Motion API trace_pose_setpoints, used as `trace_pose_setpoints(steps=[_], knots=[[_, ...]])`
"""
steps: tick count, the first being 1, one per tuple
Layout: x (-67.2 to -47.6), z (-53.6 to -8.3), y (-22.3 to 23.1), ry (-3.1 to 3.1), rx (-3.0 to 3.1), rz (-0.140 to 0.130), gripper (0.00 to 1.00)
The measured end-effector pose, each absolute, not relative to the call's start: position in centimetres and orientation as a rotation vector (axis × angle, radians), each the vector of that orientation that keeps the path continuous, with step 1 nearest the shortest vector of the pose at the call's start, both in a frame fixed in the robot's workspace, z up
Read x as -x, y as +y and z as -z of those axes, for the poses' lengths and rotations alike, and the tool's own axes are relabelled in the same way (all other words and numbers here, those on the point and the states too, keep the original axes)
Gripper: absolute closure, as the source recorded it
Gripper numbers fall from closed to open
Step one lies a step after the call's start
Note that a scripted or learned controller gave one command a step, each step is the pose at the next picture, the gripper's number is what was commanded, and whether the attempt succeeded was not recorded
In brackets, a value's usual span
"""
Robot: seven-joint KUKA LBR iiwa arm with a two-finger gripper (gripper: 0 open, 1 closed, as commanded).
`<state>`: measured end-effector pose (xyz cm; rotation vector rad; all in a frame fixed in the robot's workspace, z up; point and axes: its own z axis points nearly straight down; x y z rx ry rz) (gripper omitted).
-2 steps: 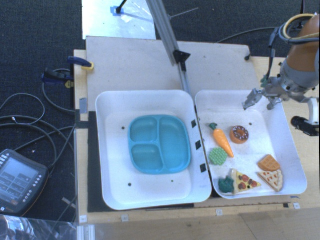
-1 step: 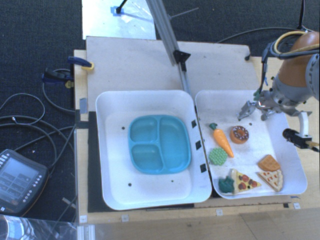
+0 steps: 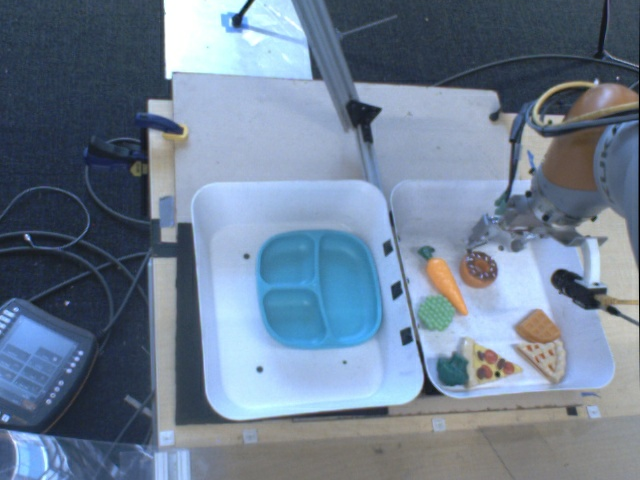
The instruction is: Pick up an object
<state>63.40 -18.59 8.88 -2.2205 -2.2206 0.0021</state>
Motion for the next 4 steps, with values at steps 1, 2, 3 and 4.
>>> trace_pose_setpoints(steps=[1,2,3,4], knots=[[-63.6,-10.3,-18.6,-2.224,2.226,0.005,1.0],[-63.7,-14.8,-18.4,-2.23,2.221,0.006,1.0],[-64.0,-20.0,-19.4,-2.226,2.228,0.006,1.0],[-64.2,-25.5,-19.4,-2.232,2.222,0.007,1.0]])
